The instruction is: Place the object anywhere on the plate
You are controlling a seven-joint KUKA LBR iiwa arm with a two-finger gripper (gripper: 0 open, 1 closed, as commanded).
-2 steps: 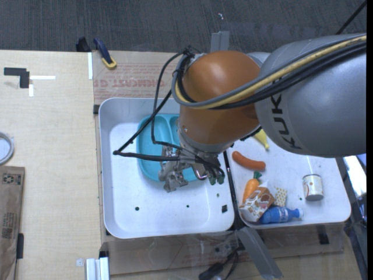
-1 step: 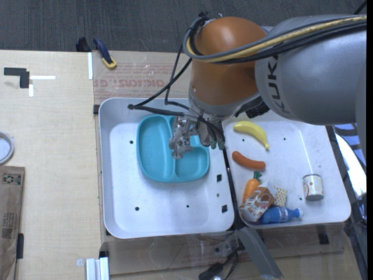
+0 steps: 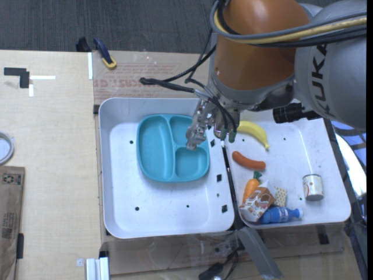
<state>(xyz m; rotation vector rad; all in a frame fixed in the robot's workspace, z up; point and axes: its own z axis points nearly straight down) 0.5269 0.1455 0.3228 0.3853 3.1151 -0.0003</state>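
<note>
I saw pincer (image 3: 195,137) over right edge of teal plate (image 3: 157,150) in left bin (image 3: 116,174); grip state unclear to me. Banana (image 3: 254,132) lay in right bin (image 3: 332,174), near its back-left corner.

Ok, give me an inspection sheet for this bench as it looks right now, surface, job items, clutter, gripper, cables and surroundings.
Surface: two white bins side by side, left bin, right bin, on a light wooden bench.
Job's things: blue divided plate in the left bin; nothing seen lying on its visible parts.
Clutter: in the right bin, banana, sausage, carrot, snack bag, blue bottle, small can.
Grippers: gripper over the plate's right edge; no object seen between its fingers.
Cables: black cables run to the wrist.
Surroundings: tape roll, brown packet, blue-yellow clamp.
</note>
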